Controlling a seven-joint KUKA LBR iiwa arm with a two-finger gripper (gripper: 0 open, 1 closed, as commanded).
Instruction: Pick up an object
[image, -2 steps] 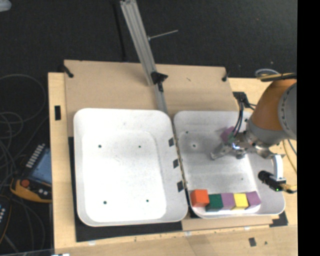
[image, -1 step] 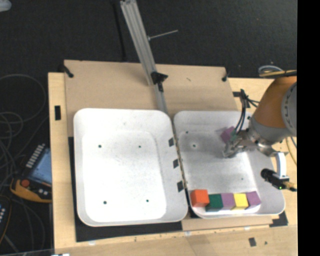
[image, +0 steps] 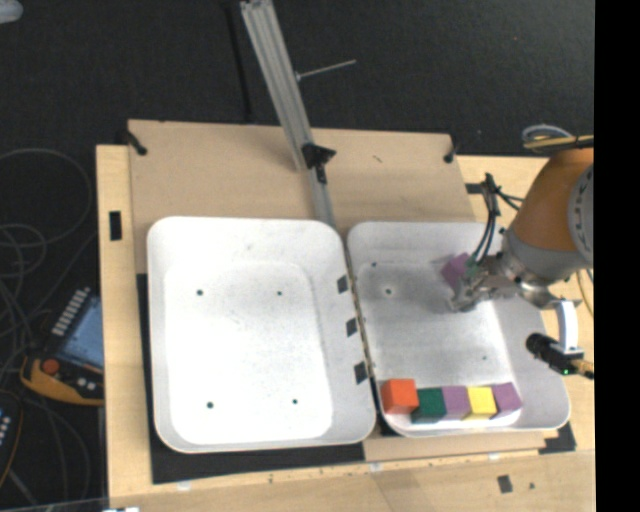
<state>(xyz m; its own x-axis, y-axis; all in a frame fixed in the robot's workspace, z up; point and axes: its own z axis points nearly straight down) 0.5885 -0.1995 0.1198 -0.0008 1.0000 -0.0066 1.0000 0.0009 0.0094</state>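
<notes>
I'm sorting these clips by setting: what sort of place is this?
Most likely a robotics lab test bench, not a home or shop. A grey and orange arm lowers its pincer into the right of two white bins; coloured blocks line that bin's near edge, and cables lie on the dark floor.

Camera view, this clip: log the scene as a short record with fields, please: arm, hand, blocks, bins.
arm: reaches in from the right, over the right bin
hand: low in the right bin, fingers hard to make out
nearest object: purple block right by the hand, grasp unclear
row at near edge: orange block, green block, purple, yellow block, purple
left bin: beside the right bin
</notes>
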